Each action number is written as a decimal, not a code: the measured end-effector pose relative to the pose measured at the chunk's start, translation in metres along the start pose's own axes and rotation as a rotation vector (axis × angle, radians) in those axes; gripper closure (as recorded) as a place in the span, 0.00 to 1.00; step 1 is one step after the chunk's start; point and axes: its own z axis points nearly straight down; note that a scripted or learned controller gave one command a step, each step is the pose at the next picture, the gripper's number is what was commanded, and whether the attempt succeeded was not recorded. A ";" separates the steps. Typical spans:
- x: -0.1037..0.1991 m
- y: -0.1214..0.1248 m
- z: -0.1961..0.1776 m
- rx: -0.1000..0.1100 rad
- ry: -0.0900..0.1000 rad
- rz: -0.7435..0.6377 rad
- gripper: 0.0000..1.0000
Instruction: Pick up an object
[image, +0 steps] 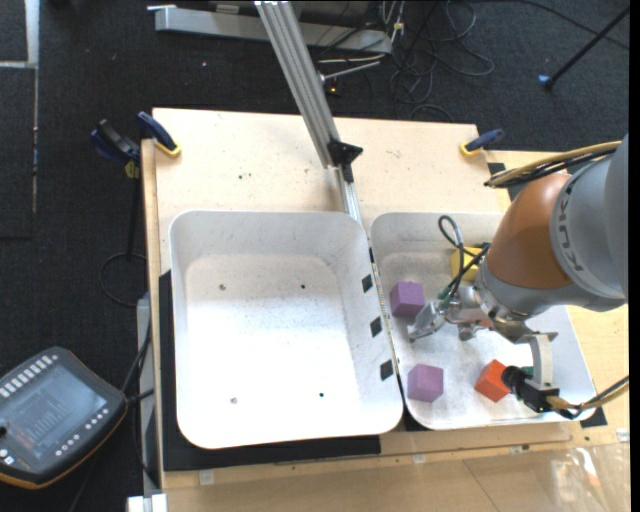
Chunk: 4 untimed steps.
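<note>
Hanging over the right bin (395, 240), the gripper (424, 324) has its fingers slightly spread and holds nothing, just beside a purple cube (407, 298), with another purple cube (425, 382) and an orange block (491, 381) nearby.

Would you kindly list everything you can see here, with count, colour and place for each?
bins: two, white, side by side on the bench
bench: one, pale wood
purple cubes: two, both in the right bin, one nearer the camera
orange block: one, right bin, near its front
yellow item: one, right bin, partly hidden by the arm
clamps: two, blue and yellow, bench's far corners
handheld controller: one, grey, floor at lower left
arm: one, grey and orange, over the right bin
gripper: one, beside the farther purple cube
</note>
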 end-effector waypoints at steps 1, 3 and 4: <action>0.000 0.001 -0.011 -0.003 0.000 0.000 1.00; 0.014 0.005 -0.121 -0.008 -0.001 -0.005 1.00; 0.014 0.006 -0.147 -0.007 -0.001 -0.004 1.00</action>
